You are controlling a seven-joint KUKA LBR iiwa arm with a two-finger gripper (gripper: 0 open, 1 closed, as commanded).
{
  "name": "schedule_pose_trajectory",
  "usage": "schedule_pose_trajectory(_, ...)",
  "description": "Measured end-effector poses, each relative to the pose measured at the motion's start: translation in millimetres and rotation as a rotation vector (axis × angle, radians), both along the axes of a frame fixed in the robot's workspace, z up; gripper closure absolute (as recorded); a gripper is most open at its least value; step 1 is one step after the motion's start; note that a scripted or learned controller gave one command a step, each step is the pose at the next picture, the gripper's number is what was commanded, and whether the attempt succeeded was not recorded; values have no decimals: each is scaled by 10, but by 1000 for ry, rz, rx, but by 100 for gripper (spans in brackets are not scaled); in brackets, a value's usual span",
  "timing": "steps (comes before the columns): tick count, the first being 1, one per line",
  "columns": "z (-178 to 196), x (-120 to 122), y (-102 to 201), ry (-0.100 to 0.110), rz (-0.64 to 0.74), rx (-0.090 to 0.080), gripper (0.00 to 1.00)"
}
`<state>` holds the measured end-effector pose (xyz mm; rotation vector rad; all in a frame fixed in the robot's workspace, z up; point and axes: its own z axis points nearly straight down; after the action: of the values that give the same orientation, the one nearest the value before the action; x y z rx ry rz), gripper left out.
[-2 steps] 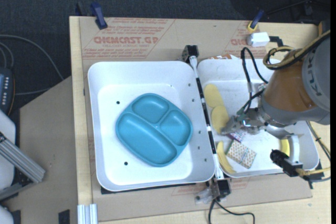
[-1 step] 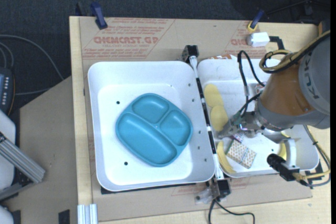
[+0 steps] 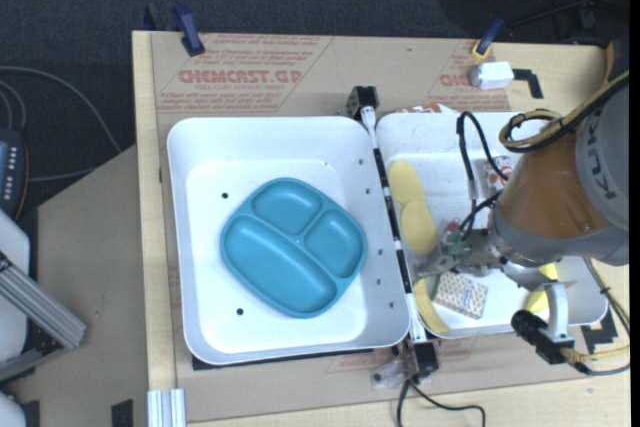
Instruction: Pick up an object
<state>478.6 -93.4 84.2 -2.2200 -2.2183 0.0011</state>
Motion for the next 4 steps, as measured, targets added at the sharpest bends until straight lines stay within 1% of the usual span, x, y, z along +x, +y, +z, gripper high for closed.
schedule_pose_trajectory(2,1,3,11,-2,0,-1,0)
schedule_pose_trajectory(3,1,204,-43,-4,1,-2,0)
schedule_pose_trajectory(4,5,658,-177,-4,2,-3,0)
